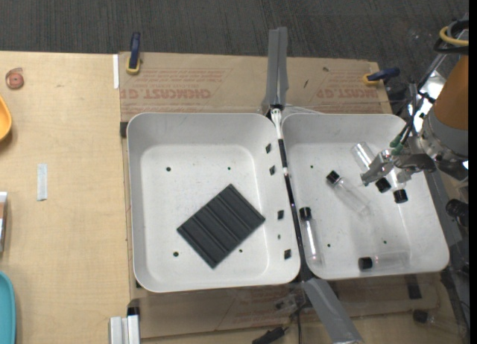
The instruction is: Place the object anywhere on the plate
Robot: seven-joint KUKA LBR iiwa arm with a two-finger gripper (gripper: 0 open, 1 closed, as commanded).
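A dark grey ribbed plate [221, 225] lies flat and turned at an angle in the left bin [149, 141]. Several clear vials with black caps lie in the right bin [428, 220]: one [345, 190] near the middle, one [306, 232] along the left wall, one [381, 262] at the front wall and one [363, 154] further back. My gripper [392, 190] hangs over the right half of the right bin, to the right of the middle vial. Its two black fingertips [401, 196] stand apart, open, with nothing between them.
A metal divider rail [277, 74] runs between the two bins. Cardboard [201, 86] lies behind them, held by blue-and-yellow clamps [134, 52]. The wooden bench [59, 186] stretches to the left with small items on it.
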